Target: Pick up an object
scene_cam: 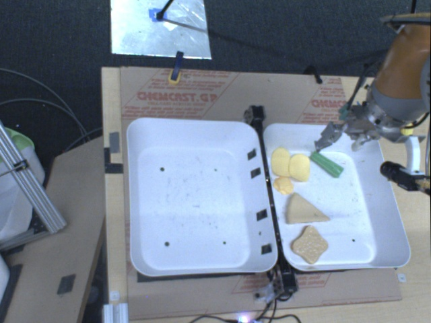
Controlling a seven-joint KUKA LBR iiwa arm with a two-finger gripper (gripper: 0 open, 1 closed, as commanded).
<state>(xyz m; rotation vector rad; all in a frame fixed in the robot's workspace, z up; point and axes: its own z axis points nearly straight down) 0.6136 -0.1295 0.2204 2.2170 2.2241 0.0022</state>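
My fingers (328,138) hang w/ tips spread a little at the upper right of the frame, just above the green block (326,164) in the right bin (387,224), nothing betw. them yet. Prob. lined up there bc the block lies apart from the yellow pieces (290,166).

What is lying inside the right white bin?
In the right bin: yellow pieces, a green stick, a tan wedge and a round cracker. The gripper hovers above.
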